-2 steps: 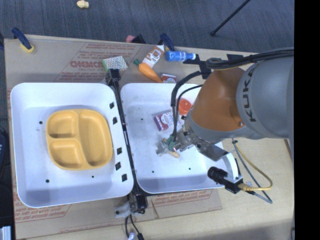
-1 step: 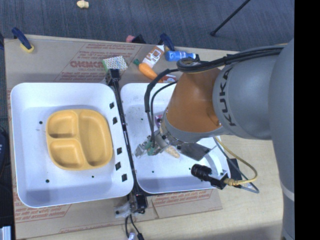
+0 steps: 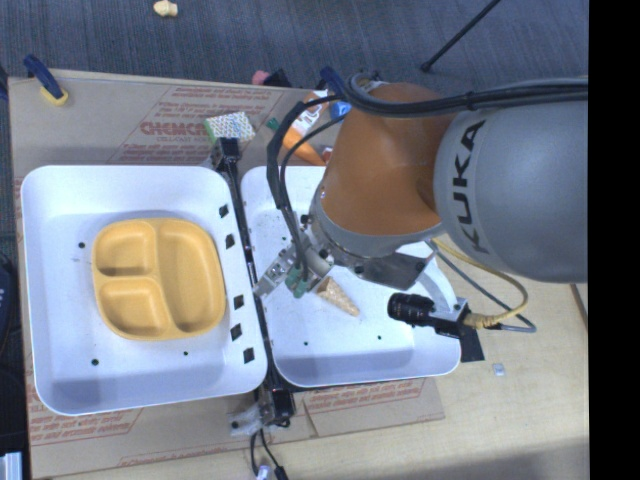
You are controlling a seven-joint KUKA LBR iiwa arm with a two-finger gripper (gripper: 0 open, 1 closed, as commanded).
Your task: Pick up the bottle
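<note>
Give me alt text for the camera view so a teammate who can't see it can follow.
A grey KUKA arm with an orange band reaches from the right over the right-hand shallow white bin, its gripper low beside a small tan cone-shaped object. The left-hand white bin holds a yellow three-compartment plastic tray.

The two shallow white plastic bins [image 3: 60, 268] are looking smooth and faintly glossy. At nine o'clock, the yellow divided plastic tray [image 3: 158, 276] is showing a matt sheen. The printed brown cardboard sheet [image 3: 150, 118] is lying dull beneath, and the orange arm band [image 3: 385, 168] is gleaming.
</note>
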